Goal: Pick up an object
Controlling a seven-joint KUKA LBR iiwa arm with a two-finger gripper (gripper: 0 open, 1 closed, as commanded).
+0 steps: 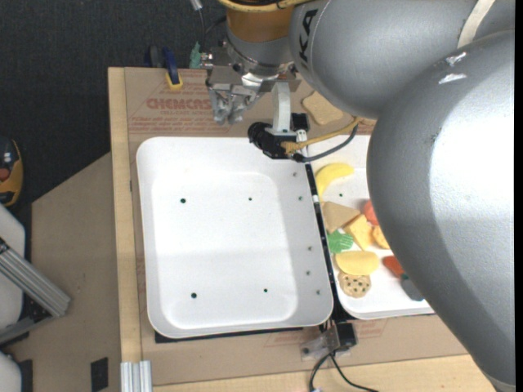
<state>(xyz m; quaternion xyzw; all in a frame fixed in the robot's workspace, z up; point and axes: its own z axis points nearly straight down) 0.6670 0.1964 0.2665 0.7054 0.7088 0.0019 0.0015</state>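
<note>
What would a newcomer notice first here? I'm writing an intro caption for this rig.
The huge grey arm fills the right side and covers much of the right bin. Beside it, bright toy food crowds that bin's left strip: a yellow banana, a green piece, a cookie. The tool hangs above the left bin's far edge.

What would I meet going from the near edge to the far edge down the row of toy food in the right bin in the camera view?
Round chocolate-chip cookie → flat yellow oval piece → green leafy piece → tan wedge-shaped piece → yellow banana-shaped piece.
</note>
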